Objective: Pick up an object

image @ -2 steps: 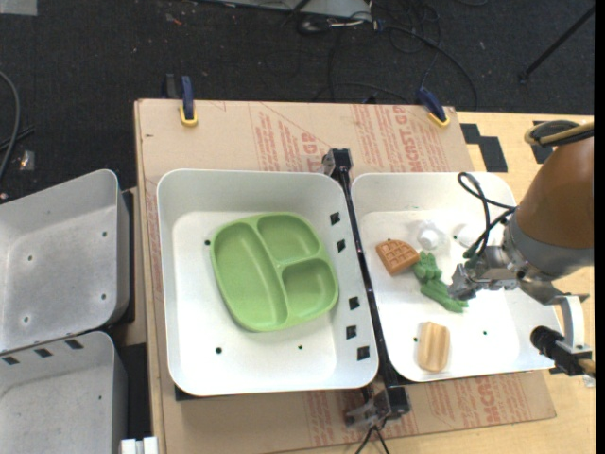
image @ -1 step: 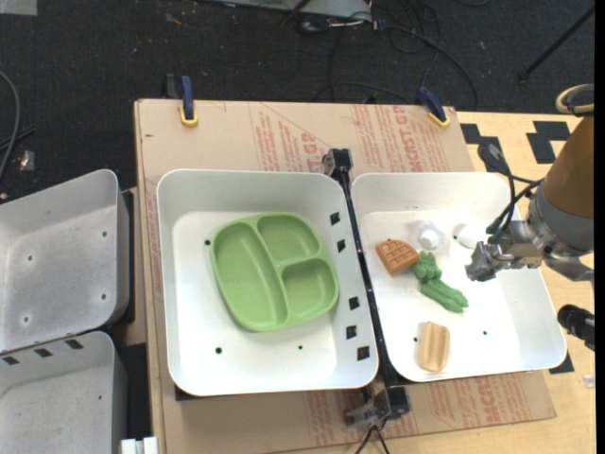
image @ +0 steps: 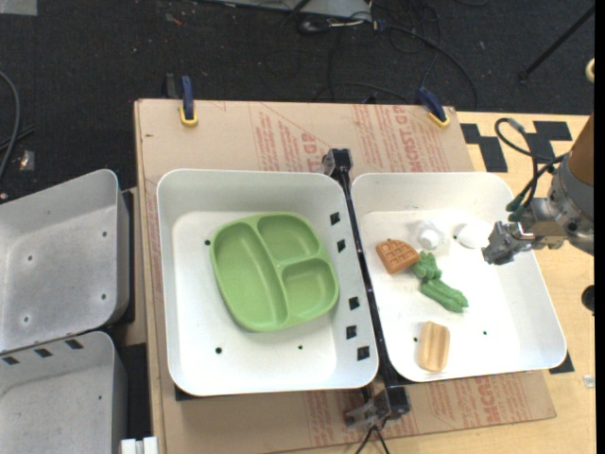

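The right bin (image: 529, 339) holds a brown waffle-shaped piece (image: 396, 254), a green toy figure (image: 440, 286), a tan bun-shaped piece (image: 433, 346) and two small white pieces (image: 428, 236), (image: 470, 235). My gripper (image: 499, 246) hovers at the bin's right side, just right of the white piece at the back. Nothing shows between its fingers. The left bin (image: 189, 348) holds a green divided plate (image: 275, 270).
A black divider (image: 357, 272) runs between the two bins. Clamps (image: 187, 100), (image: 434, 106) hold the cardboard base at its far edge. White trays (image: 57, 253) lie to the left of the bench. Cables (image: 518, 140) trail at the right behind the arm.
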Controlling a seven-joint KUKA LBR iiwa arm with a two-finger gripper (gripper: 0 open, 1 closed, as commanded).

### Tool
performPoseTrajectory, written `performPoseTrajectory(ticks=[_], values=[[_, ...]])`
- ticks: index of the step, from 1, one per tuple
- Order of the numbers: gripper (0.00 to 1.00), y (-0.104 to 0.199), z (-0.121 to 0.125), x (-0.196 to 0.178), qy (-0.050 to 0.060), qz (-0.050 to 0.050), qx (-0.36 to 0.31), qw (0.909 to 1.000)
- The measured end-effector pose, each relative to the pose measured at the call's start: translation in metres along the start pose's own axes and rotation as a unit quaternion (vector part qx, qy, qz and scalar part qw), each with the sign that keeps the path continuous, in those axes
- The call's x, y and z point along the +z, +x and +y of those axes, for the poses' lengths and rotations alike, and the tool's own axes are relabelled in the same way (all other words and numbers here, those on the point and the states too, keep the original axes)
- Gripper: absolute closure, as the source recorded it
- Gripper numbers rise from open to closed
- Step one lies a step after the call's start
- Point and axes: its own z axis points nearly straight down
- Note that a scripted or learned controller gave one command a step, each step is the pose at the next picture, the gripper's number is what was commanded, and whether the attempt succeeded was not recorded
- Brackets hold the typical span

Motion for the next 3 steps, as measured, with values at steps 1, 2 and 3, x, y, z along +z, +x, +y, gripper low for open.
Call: performPoseTrajectory(ticks=[1,2,3], values=[[1.0,0.054,0.025,0.001,0.002,0.001,-0.002,1.0],[1.0,0.105,0.046,0.021,0.004,0.002,-0.002,1.0],[1.0,0.145,0.077,0.023,0.002,0.001,-0.002,1.0]])
